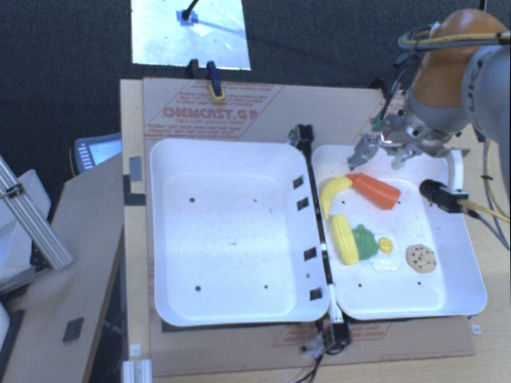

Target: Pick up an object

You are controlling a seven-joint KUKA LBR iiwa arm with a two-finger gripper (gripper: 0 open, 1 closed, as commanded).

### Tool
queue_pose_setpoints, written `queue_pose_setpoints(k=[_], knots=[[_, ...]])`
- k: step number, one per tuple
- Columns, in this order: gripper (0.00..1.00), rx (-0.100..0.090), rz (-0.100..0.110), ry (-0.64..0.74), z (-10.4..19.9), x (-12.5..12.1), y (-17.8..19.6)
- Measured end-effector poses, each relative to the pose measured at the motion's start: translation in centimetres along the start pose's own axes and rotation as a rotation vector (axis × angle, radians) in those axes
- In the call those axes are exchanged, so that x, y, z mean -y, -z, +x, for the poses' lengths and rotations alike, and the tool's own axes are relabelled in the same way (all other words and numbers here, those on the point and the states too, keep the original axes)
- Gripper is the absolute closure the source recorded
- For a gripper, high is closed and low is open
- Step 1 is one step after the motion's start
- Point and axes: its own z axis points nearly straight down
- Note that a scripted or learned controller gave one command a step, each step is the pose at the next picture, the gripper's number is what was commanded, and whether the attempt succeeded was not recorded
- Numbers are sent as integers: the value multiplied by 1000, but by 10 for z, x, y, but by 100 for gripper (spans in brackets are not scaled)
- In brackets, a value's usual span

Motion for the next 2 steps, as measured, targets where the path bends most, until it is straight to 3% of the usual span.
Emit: queue_pose_setpoints(k=[1, 2], knots=[[0, -1, -11, 5, 31, -27, 80], [100, 1, -6, 6, 29, -25, 86]])
